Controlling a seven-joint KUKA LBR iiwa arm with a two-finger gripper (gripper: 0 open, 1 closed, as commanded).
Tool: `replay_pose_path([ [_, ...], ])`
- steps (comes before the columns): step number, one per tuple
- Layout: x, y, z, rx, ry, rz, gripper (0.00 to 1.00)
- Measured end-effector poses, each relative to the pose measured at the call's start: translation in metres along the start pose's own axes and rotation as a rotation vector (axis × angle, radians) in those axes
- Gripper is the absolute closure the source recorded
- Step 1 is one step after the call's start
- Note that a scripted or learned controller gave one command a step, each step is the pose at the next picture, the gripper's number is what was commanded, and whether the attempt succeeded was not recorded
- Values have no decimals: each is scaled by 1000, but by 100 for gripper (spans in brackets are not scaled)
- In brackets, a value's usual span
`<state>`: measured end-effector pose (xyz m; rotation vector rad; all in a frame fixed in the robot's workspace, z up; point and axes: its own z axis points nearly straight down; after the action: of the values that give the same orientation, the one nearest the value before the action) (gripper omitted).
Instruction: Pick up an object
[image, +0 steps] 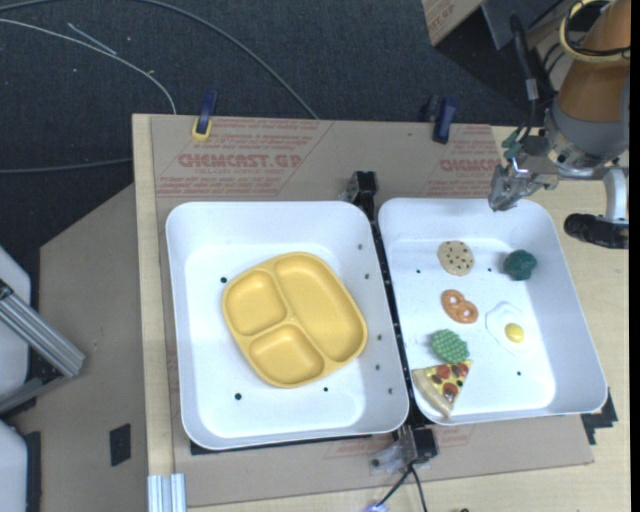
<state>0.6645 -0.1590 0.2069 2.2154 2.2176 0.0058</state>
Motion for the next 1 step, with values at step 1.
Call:
replay_pose_path([
  [1, 0, 1, -33, 2, 1, 0, 100],
])
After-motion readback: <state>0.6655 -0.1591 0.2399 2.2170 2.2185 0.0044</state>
